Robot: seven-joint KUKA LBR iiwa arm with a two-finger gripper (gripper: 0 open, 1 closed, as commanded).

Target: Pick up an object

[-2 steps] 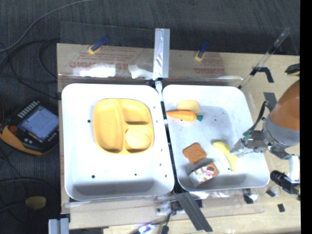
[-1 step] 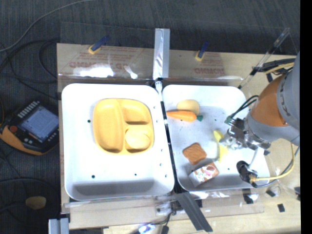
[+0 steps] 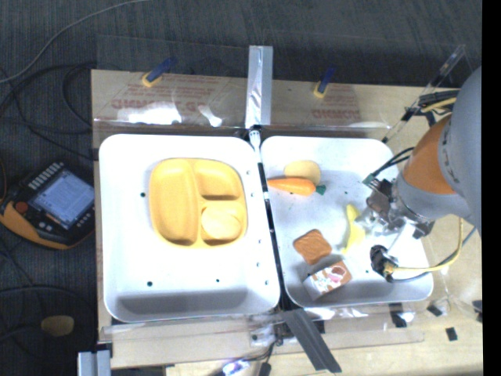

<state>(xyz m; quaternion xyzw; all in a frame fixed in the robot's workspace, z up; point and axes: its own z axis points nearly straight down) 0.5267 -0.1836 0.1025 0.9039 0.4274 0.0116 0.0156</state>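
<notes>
On the tabletop the left bin (image 3: 117,288) carries a yellow divided tray (image 3: 196,200) and nothing that looks like a pick target. The right bin (image 3: 344,151) holds the candidates: an orange carrot (image 3: 291,185) lying just beside a pale lemon-like piece (image 3: 302,170), a brown toast-like piece (image 3: 313,246) lower down, a small printed carton (image 3: 327,277) near the front wall, and a yellow banana-like piece (image 3: 352,227) toward the right. The gripper (image 3: 385,218) sits low at the bin's right side, close beside that yellow piece — but its tip is a dark tangle from this angle, so the state of the jaws can't be told. Nothing appears lifted; the pick seems not yet made.
</notes>
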